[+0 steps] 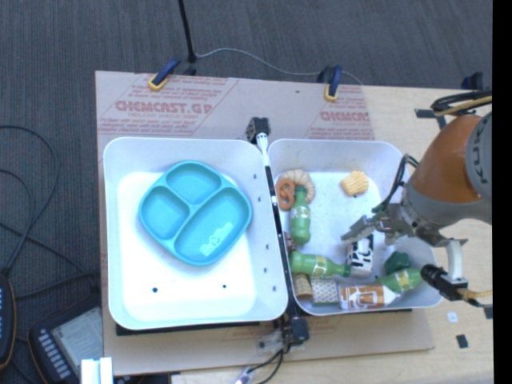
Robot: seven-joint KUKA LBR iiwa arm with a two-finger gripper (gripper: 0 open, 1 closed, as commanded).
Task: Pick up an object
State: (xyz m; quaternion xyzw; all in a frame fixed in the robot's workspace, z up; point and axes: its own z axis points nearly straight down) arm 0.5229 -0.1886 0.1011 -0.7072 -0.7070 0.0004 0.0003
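A glossy light-blue three-compartment plastic plate (194, 212) lies in the left white bin (116, 238), on board (164, 109) printed "CHEMCAST GP". In the right bin (332, 152), a black-and-white patterned object (362, 254) sits beneath the gripper (370, 226), whose opening I cannot tell, among green plastic bottles (318, 264).

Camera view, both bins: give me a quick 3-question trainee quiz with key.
1. True or false: the blue divided plate lies in the right bin.
2. Which edge of the right bin do most of the bottles crowd: near or far?
3. The yellow snack piece sits A) beside the pretzel B) apart, toward the far right corner.

Key: 1 false, it lies in the left bin; 2 near; 3 B.
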